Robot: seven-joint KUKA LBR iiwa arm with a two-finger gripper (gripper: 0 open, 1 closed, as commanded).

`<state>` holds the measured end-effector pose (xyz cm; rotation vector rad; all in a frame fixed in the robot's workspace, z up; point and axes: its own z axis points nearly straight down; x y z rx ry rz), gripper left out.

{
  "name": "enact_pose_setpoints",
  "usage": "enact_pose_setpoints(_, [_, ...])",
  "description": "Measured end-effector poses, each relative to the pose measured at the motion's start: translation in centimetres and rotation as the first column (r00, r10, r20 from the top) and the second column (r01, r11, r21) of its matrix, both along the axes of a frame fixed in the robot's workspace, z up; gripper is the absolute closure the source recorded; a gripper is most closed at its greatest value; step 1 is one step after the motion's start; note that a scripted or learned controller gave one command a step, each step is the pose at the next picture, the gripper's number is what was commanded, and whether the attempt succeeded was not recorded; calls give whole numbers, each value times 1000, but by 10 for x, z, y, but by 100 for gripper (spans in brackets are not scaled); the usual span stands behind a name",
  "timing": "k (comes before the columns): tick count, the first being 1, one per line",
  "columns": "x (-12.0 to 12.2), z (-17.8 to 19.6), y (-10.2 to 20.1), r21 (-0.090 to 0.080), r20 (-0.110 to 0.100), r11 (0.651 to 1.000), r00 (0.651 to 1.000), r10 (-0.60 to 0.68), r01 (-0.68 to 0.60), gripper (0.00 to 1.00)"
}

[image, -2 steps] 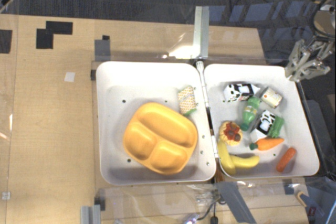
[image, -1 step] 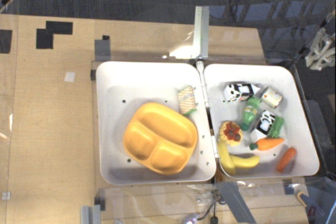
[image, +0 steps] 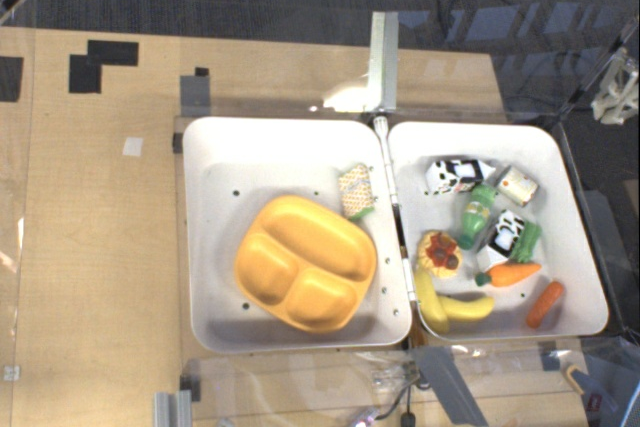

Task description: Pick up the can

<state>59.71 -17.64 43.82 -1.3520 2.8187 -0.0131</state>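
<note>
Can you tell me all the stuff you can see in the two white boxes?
yellow divided plate: 1, yellow, left bin
patterned packet: 1, pale, left bin by the divider
cow toy: 1, black-white, right bin top
green bottle: 1, green, right bin middle
white box: 1, white, right bin top right
can: 1, green, black-white label, right bin
banana: 1, yellow, right bin front
carrots: 2, orange, right bin front right

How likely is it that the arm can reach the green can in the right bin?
Probably yes: the can lies uncovered from above, though the cow toy and a black-and-white carton crowd close beside it.
</note>
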Motion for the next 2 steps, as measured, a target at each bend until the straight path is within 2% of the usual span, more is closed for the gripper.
enact_pose_setpoints(1, [30,0,-18,-6,-2,891,891,455,-455,100])
enact_pose_setpoints(2, [37,0,-28,-5,-2,949,949,315,-315,100])
